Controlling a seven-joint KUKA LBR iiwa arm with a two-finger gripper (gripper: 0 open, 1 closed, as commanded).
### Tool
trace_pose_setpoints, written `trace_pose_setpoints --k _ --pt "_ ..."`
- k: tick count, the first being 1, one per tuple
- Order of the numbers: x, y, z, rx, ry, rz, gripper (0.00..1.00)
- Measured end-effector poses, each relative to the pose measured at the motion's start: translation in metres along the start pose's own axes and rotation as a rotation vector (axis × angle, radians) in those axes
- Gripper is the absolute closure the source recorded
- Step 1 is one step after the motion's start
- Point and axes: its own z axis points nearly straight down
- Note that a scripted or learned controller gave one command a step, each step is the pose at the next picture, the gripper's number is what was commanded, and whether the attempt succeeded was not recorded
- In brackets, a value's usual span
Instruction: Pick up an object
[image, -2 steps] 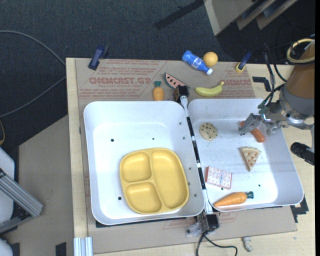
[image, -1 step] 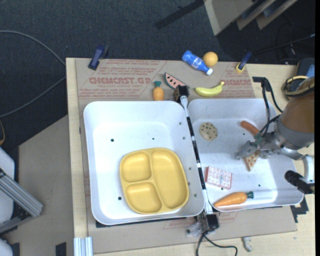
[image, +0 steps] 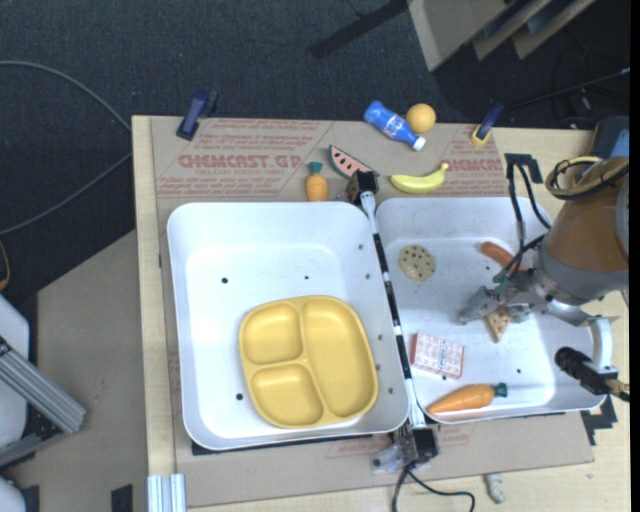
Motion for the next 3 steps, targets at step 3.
trace_pose_setpoints --k 3 --pt "0.135 0.012 -0.161 -0.004 -0.001 -0.001 1.00"
